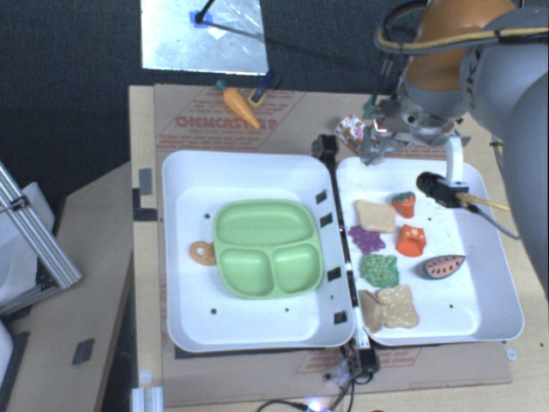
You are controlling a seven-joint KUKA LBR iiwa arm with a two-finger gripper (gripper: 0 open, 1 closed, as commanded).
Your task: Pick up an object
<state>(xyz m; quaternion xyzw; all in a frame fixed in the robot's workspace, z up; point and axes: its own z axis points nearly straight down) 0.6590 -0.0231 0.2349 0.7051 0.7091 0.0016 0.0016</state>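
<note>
A: What lies nearest the front edge?

B: In the right bin, near its front rim, a beige cracker-like piece. Behind it a green broccoli piece and a watermelon slice; the front right corner of this bin is bare white floor.

A: And the middle?

B: A purple piece, an orange-red block, a bread slice and a small red piece with a green top. In the left bin a green divided plate takes the centre, with a small pretzel ring just beside its left edge.

A: The hand?

B: The hand points down over the far rim of the right bin, beside a small wrapped packet. Whether it is open or closed, I cannot tell. The arm comes from the right, bent over it.

A: Farthest?

B: A carrot on the surface behind the left bin.
</note>
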